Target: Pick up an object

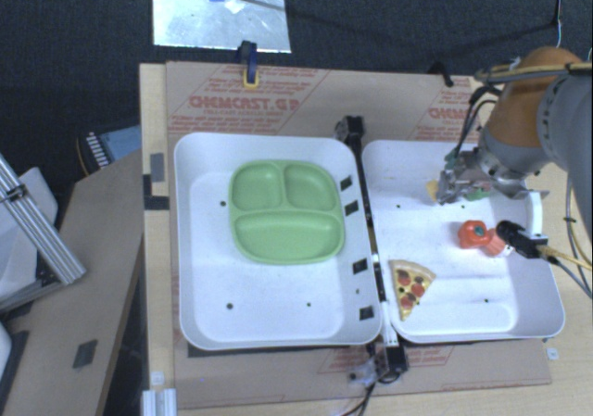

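My gripper hangs low over the back of the right bin, reaching in from the right. A small yellow object lies right at its left side, partly hidden by it. A red-orange toy with a grey-green spot lies a little in front and to the right of the gripper. A toy pizza slice lies near the right bin's front left.
A green divided plate sits in the left bin. A black divider with clips runs between the bins. The arm's orange band and grey wrist loom over the right bin's back right corner, with cables trailing.
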